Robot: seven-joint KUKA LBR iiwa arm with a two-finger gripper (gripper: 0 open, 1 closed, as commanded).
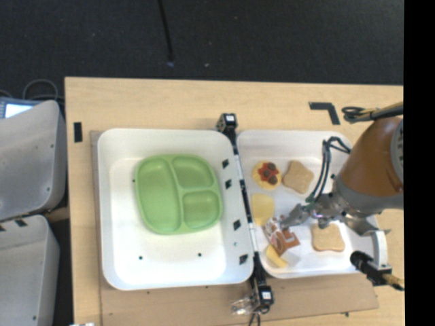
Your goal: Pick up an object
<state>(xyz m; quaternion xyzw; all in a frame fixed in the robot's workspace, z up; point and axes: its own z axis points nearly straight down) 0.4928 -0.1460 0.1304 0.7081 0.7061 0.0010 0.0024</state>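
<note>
Camera view: hand [293, 216] low in right bin [299, 140], fingers impossible to make out, so spread or pressed together cannot be told. Just below the hand, small red-brown packet [283, 239], probably light, thin and crinkly; best pinched across its short width. Long axis running slantwise, upper left to lower right. Right of the hand, toast slice [328, 238], flat, stiff-looking. Above the hand, second toast slice [297, 176]. Far left, green tray [179, 194].
</note>
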